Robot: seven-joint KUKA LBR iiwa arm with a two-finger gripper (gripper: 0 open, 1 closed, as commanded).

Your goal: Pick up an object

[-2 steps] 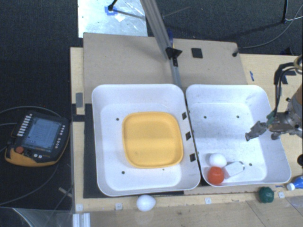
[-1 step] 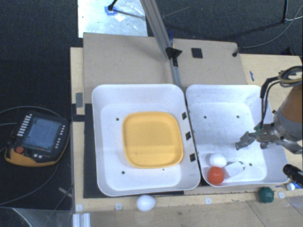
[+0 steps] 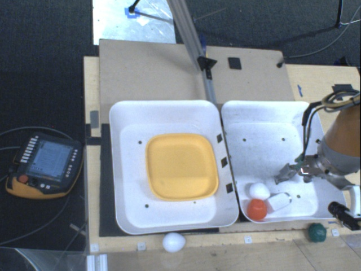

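In the right bin (image 3: 265, 129), near its front left corner, lie a white egg-shaped object (image 3: 259, 191), a red ball (image 3: 257, 209) just in front of it, and a small white piece (image 3: 280, 201) to their right. My gripper (image 3: 287, 174) hangs low over the right bin, slightly right of and behind the white egg, apart from it. The grey arm with its orange band (image 3: 344, 143) comes in from the right. I see nothing held in the gripper.
A yellow square plate (image 3: 182, 166) lies in the left bin (image 3: 127, 151). On the bench in front of the bins sit a white egg (image 3: 174, 242) and a green ball (image 3: 317, 232). A teach pendant (image 3: 44, 168) lies on the floor at left.
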